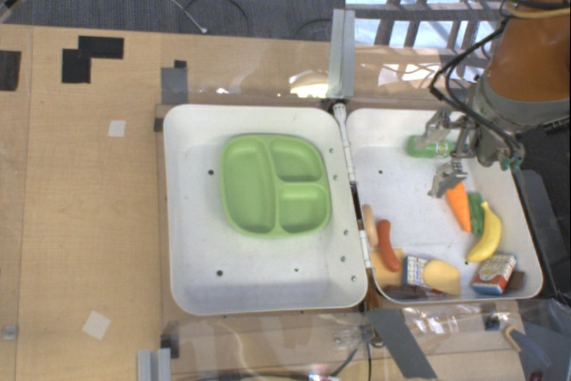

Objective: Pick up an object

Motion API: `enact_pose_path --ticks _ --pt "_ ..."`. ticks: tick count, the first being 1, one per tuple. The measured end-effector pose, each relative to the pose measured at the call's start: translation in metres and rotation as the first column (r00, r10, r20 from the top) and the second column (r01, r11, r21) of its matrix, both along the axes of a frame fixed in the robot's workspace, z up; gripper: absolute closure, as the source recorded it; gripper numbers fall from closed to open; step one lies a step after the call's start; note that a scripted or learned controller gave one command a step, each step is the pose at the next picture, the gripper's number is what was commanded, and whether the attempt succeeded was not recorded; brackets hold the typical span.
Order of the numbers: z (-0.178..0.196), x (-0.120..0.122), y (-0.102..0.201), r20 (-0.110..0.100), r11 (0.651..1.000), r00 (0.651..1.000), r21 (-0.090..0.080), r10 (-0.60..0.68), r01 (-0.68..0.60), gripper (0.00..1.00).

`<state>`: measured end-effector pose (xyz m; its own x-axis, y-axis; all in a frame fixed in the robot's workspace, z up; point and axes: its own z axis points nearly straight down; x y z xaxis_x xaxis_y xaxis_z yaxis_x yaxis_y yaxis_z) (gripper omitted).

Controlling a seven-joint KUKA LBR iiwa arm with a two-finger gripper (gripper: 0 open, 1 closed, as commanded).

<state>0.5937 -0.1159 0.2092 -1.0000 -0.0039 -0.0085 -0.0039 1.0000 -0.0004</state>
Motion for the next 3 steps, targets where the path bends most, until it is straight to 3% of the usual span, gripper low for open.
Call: enact_pose_path --ticks 1,2,3 --pt "-0.100 -0.033 -0.094 -0.011 1.000 1.000 0.000 0.007 -0.007 0.00" --pt "-0.120 -0.047 -0.089 0.006 1.000 1.000 -0.002 -0.019 0.019 0.00" --pt "-0.104 -0.042 -0.088 0.022 1.000 1.000 -0.006 -0.011 0.011 1.00"
